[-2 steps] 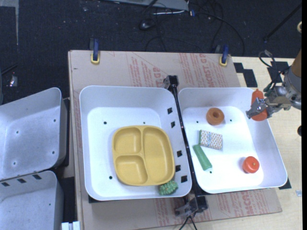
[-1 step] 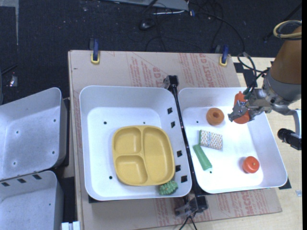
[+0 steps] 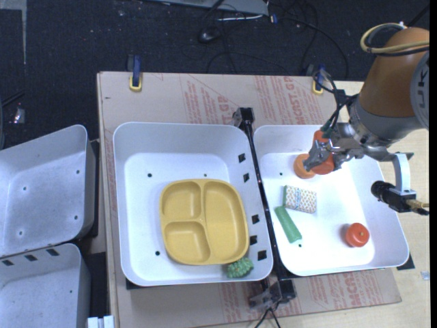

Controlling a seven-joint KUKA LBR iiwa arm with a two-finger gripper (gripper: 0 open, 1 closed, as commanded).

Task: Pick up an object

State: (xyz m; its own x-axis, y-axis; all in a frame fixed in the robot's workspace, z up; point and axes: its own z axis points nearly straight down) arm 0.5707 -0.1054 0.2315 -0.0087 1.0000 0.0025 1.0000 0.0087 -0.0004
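Leftmost, off the table's (image 3: 177, 101) edge, lie two spare white trays (image 3: 41, 183), one behind the other. Next comes the left bin (image 3: 130, 183), which holds a yellow divided plate (image 3: 203, 221) with three compartments, lying flat near the bin's middle. A small green knobbly object (image 3: 239, 268) sits at the plate's near right corner, touching its rim and close against the bin's front wall. A black strip (image 3: 254, 176) runs between the two bins.

In the right bin (image 3: 382, 251), a green bar (image 3: 287, 224) lies slanted near the left wall. Just behind it rests a small patterned packet (image 3: 300, 198), blue and white, close to the bar's far end. Behind that, near the bin's back wall, is a round orange object (image 3: 302, 167). The gripper (image 3: 321, 157) is down right beside it, overlapping its right edge. Whether the gripper is closed on that object or merely beside it cannot be told, since the gripper's own reddish parts blend with it. Farther right and nearer the front, well apart from the rest, stands an orange-red round piece (image 3: 356, 234). The arm (image 3: 392, 80) slants in from the right over the bin's back corner.
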